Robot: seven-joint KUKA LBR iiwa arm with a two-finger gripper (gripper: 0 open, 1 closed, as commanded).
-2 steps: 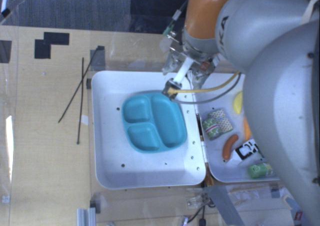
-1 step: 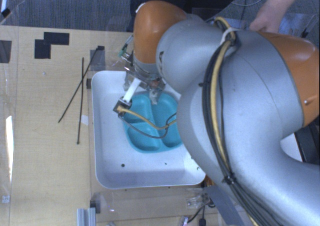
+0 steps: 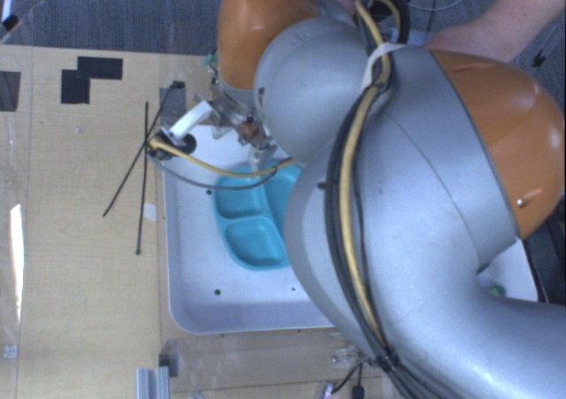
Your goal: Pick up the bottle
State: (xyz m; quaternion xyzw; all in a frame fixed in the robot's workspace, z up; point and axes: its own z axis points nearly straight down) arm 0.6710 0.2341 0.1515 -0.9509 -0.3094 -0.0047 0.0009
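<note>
Bottle bin [image 3: 190, 300]: blue tray [image 3: 252, 229] under grey arm [image 3: 398, 194]

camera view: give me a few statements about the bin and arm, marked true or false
1. A blue tray with compartments lies in the white bin. True.
2. The arm covers much of the bin. True.
3. The tray is red. False: it is blue.
4. A yellow cable runs along the arm. True.
5. The bench left of the bin is dark metal. False: it is pale wood with black marks.
</note>
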